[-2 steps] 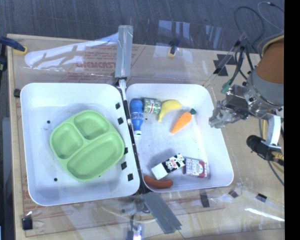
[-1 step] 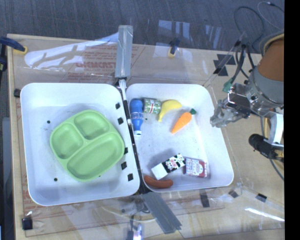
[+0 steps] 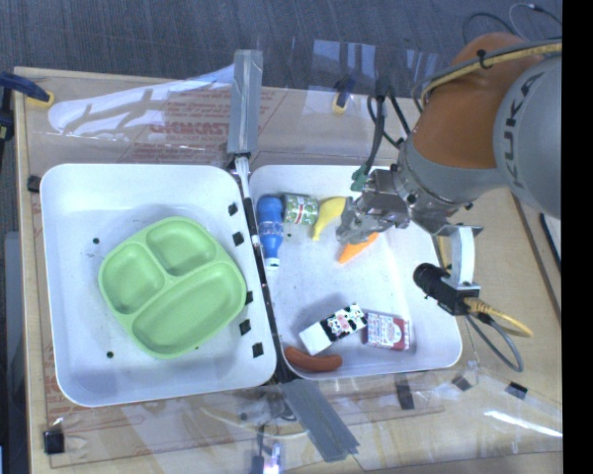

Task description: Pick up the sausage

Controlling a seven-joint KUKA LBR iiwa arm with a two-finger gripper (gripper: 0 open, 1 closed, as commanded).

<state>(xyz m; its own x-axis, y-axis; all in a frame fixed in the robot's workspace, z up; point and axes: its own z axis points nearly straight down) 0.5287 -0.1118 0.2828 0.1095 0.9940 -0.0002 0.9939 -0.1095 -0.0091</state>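
The sausage (image 3: 313,360) is a reddish-brown link lying along the front wall of the right bin (image 3: 437,349), near its front left corner. My gripper (image 3: 359,227) hangs over the back middle of that bin, well behind the sausage, right above an orange carrot (image 3: 356,250). Its fingers point down at the carrot.
The right bin also holds a blue bottle (image 3: 270,222), a green-labelled can (image 3: 299,209), a yellow banana (image 3: 327,215), a black-and-white cow-patterned carton (image 3: 332,328) and a red packet (image 3: 386,331). A green divided plate (image 3: 173,286) lies in the left bin (image 3: 69,363). The arm's cables trail at the right.
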